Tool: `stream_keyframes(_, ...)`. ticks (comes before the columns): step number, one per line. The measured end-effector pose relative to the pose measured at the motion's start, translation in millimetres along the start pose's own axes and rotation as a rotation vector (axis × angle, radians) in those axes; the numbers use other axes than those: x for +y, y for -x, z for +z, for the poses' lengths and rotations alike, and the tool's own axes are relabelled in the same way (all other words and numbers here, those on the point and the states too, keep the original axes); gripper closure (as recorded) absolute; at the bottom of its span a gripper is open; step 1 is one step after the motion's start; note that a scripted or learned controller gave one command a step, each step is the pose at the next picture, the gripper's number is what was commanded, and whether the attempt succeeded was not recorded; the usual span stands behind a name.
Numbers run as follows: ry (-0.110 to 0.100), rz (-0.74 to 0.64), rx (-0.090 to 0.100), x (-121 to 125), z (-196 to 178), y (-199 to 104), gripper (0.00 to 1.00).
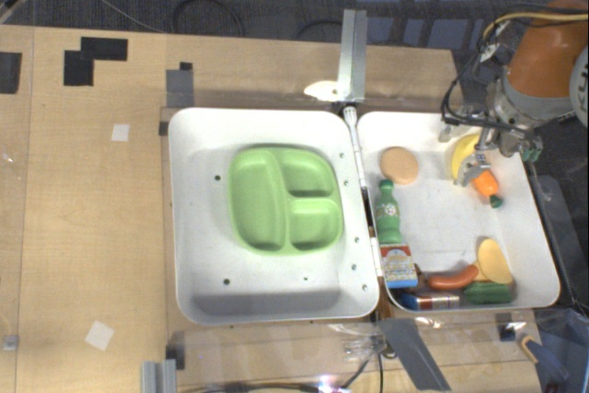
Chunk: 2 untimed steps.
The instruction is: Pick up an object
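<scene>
My gripper (478,163) hangs over the far right part of the right bin (545,244), just above a banana (463,154) and an orange carrot (487,184). Whether its fingers are parted or closed, I cannot tell; nothing shows clearly between them. My arm (543,60) comes in from the right, its orange band bulking over the bin's far right corner.

The banana lies partly under my gripper, against the far wall region; its long axis runs roughly far to near, curved, with the near end under my fingers. The carrot lies just to the near right of my gripper, its long axis slanting from far left to near right, with a small green tip at the near right end.

To the left of the banana, a round tan cookie (399,165) lies flat. A green bottle (388,213) lies along the bin's left wall, cap pointing far, long axis far to near. Near of it sits a small box (398,269) with a red and blue label. Along the near wall lie a red sausage (449,276), slanted slightly, a green pickle (488,293) lying left to right, and a marker (431,300) beside them. A yellow lemon slice (494,260) rests just far of the pickle.

The left bin (198,198) holds a green divided plate (285,199), lying flat near its middle.
</scene>
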<state>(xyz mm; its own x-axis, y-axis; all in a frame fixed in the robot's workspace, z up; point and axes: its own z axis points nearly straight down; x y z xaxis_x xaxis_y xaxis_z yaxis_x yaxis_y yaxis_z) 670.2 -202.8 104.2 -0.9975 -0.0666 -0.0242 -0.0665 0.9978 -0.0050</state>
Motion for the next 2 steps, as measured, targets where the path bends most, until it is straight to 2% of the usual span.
stream_keyframes(1, 0.004, -0.008, 0.016, 10, 16, -2, 0.00)
stream_keyframes(2, -0.001, -0.011, 0.000, 10, 0, 3, 1.00)
